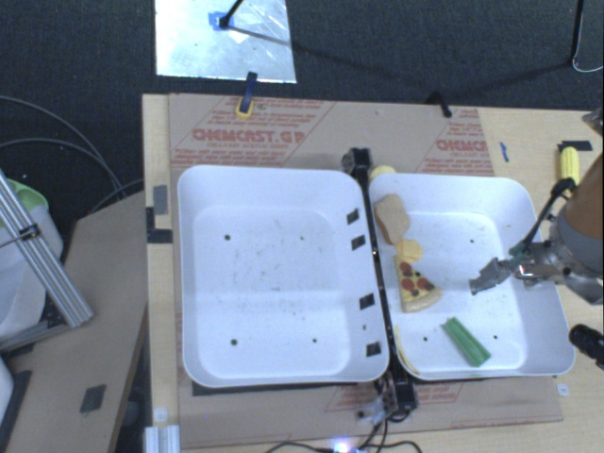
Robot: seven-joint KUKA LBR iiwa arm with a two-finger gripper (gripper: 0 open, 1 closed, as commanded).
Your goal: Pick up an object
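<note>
You see two shallow white bins side by side on the bench: the left bin [274,272] holds nothing but a few dark specks, and the right bin [481,215] holds all the objects. Against the right bin's left wall lies a tan bread-shaped piece [393,218], tilted, with a small yellow piece [409,250] just below it, and a toy pizza slice [417,288] just below that, its crust edge pointing toward the bottom of the view. A small yellow object [381,172] sits at the top rim where the two bins meet. Near the bottom of the right bin a green block [466,341] lies at a slant, well apart from the pizza slice. The arm [578,234] comes in from the right, and the gripper [491,276] sits over the middle of the right bin, between the pizza slice and the bin's right wall, touching none of the objects as far as you can judge. The gripper is small and dark against the white floor, so you cannot tell how it is set; nothing shows held in it. Beyond the bins, a yellow-handled tool [569,163] lies on the board near the right edge, and a yellow and blue clamp [247,97] sits at the board's upper edge, just below a shiny metal sheet [225,26] on the dark floor.
</note>
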